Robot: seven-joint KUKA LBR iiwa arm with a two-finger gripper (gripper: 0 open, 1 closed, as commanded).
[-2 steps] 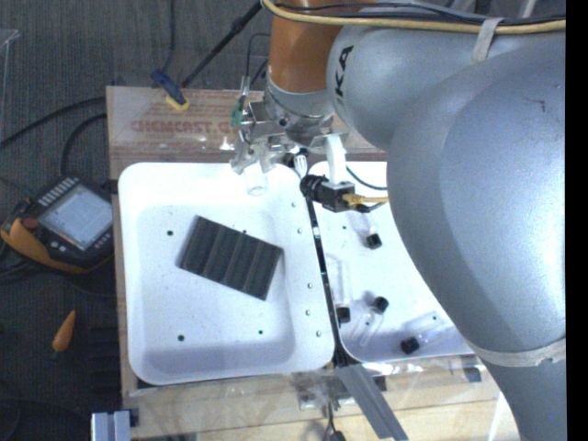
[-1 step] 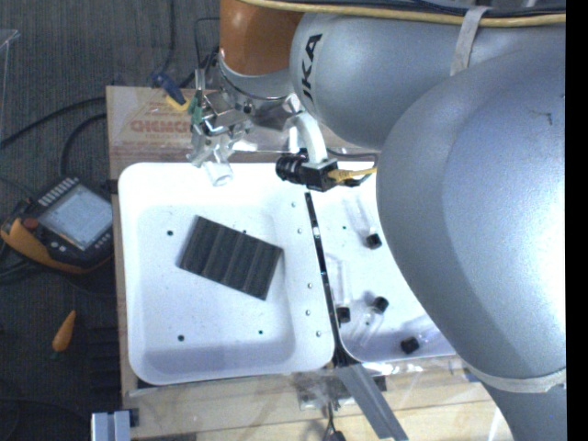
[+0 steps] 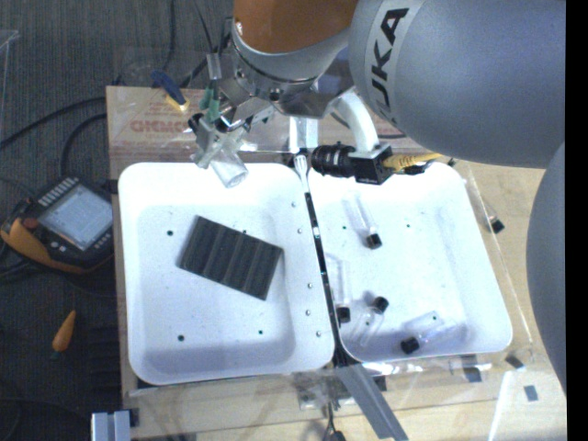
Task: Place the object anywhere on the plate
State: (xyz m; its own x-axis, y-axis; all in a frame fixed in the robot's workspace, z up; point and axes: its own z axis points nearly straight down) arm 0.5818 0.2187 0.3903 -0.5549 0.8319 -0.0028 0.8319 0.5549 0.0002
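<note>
Nearest you, right bin (image 3: 459,246) holds clear tubes with black caps (image 3: 372,240). Left bin (image 3: 147,338): dark ribbed plate (image 3: 230,257) lies flat mid-floor. Farther back, your hand (image 3: 219,150) hangs over left bin's far rim, pinching clear tube (image 3: 225,165), well apart from plate.

The grey KUKA arm (image 3: 459,53) is seen reaching in from the right across the top of the view, its orange band (image 3: 289,7) above the wrist. The two-finger gripper (image 3: 219,150) is held pointing downward.
</note>
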